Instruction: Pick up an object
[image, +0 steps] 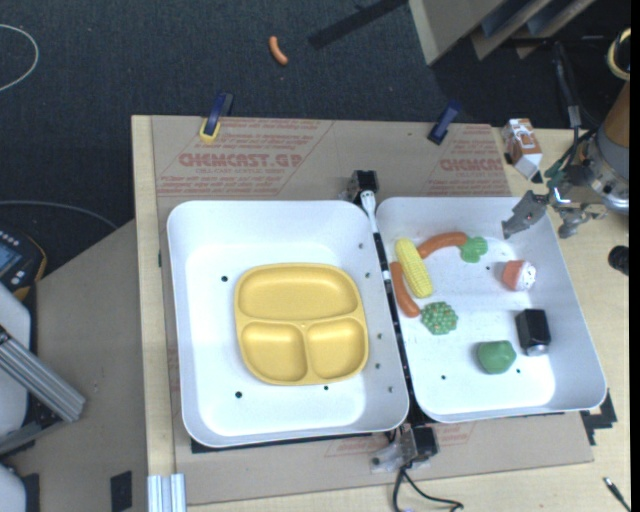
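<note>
Lengthwise, the corn cob (413, 267) runs from far-left to near-right, tilted.

Grey metal end effector (548, 213), dark cabling

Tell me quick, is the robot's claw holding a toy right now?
Gripper: open, holding nothing, hanging over the right bin's top right corner, above the toys.
</note>
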